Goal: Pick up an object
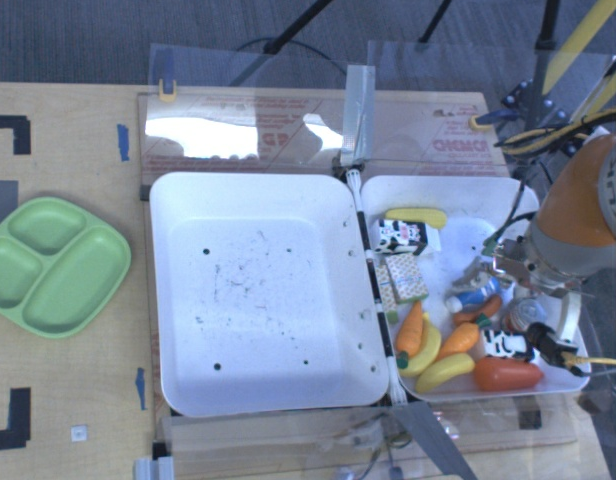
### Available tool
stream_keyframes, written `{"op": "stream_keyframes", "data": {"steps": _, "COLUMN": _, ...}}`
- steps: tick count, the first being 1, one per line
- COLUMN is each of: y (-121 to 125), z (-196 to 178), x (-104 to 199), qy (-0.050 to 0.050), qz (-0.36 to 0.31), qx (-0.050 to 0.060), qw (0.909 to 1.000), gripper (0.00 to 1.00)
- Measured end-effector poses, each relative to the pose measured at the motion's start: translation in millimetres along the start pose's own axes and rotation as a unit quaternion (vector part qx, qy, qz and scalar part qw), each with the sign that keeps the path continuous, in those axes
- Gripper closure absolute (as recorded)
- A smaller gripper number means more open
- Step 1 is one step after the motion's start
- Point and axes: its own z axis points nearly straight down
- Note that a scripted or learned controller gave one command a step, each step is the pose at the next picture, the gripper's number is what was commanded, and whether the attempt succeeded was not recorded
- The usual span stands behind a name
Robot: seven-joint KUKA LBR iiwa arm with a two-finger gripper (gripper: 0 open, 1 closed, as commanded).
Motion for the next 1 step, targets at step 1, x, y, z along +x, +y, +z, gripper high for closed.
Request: {"op": "stream_keyframes", "data": {"steps": 1, "y": 1.0, "z": -10.5, "x": -0.1, "qy": 0.000, "qz": 0.001, "qx": -0.002, "qw": 1.0000, "gripper": 1.00}}
